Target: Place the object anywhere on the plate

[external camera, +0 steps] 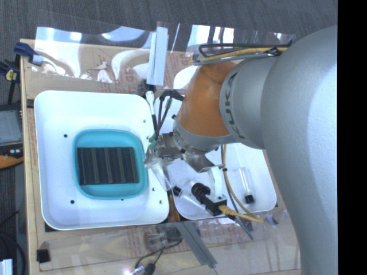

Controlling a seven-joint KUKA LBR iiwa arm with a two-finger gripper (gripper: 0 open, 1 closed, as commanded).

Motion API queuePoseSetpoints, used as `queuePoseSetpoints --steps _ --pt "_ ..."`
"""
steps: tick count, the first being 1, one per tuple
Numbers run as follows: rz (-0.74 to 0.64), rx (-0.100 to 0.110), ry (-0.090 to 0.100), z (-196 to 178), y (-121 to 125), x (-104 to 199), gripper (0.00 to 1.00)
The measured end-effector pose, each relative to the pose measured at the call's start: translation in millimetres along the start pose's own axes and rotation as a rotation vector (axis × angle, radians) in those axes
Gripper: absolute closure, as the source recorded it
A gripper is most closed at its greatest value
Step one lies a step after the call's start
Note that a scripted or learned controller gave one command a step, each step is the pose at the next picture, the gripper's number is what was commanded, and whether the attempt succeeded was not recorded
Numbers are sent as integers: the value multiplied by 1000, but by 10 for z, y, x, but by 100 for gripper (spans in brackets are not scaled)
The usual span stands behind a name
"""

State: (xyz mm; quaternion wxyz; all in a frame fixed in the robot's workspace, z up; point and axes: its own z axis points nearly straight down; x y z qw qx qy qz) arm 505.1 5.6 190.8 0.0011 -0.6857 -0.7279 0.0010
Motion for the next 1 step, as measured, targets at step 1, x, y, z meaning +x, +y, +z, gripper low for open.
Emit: queuePoseSetpoints --steps 1 --pt "1 0 0 -1 0 -3 0"
